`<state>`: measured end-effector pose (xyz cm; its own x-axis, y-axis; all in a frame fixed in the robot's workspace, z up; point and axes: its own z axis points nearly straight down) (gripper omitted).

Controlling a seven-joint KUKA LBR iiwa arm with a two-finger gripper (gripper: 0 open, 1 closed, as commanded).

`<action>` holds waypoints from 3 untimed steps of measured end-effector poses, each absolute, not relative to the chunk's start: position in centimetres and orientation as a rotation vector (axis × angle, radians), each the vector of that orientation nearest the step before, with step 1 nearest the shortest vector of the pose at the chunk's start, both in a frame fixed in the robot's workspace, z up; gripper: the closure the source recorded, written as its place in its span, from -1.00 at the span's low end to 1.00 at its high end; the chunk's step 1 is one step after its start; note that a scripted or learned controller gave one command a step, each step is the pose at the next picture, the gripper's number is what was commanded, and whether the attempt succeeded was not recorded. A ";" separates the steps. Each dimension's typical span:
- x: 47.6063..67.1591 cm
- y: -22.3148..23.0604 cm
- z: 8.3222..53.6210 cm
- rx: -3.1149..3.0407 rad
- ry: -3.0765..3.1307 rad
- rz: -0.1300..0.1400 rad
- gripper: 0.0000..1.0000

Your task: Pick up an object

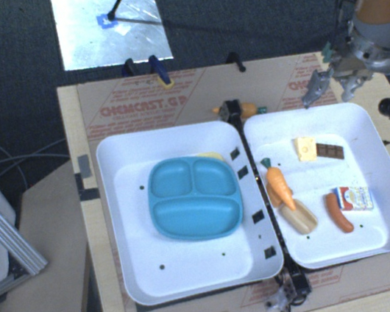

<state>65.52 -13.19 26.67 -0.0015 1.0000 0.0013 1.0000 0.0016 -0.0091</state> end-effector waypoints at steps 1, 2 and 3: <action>65.7 -13.2 27.4 -2.219 -2.226 -0.002 -1.00; 65.6 -12.7 21.2 -2.217 -2.223 0.003 -1.00; 66.0 -13.6 16.1 -2.220 -2.222 0.003 -1.00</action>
